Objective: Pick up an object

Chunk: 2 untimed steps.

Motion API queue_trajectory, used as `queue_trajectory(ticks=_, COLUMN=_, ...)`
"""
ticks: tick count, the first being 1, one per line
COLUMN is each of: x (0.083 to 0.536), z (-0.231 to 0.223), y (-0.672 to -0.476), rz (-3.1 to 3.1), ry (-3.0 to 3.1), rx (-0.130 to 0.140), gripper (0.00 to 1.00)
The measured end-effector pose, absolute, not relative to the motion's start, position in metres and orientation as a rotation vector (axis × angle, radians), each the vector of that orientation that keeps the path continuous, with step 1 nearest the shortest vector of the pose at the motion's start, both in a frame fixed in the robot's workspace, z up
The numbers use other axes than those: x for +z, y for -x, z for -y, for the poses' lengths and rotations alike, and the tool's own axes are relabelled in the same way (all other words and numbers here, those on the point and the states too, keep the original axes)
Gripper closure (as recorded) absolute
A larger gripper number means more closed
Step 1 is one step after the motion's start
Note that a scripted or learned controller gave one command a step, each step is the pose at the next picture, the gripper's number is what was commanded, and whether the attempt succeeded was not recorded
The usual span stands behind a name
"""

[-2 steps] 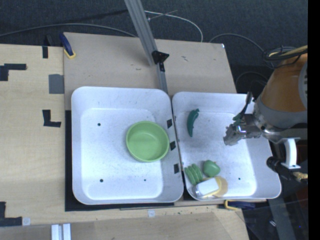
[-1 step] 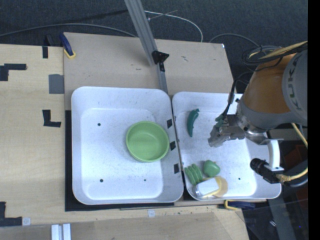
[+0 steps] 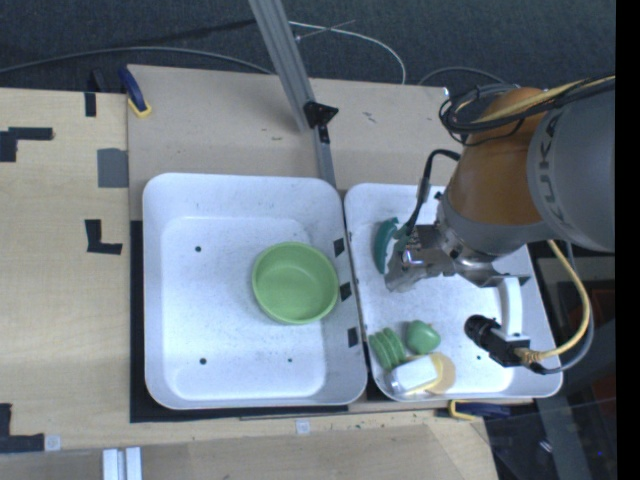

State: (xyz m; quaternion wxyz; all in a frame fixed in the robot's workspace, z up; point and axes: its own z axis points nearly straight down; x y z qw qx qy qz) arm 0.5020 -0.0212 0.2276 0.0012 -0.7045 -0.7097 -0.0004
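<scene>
Overhead, arm (image 3: 530, 183) bent over right bin (image 3: 530, 368); tool (image 3: 405, 263) low, grip unclear.

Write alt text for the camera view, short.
A grey and orange robot arm reaches from the right over the right bin, its gripper beside a teal object; small green items lie near that bin's front. The left bin holds a green bowl.
</scene>
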Motion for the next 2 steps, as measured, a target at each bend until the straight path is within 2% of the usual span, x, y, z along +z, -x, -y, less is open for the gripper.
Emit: queue_trajectory(ticks=2, x=0.225, z=-0.085, y=-0.490, rz=2.226, ry=2.211, rx=0.005, gripper=1.00)
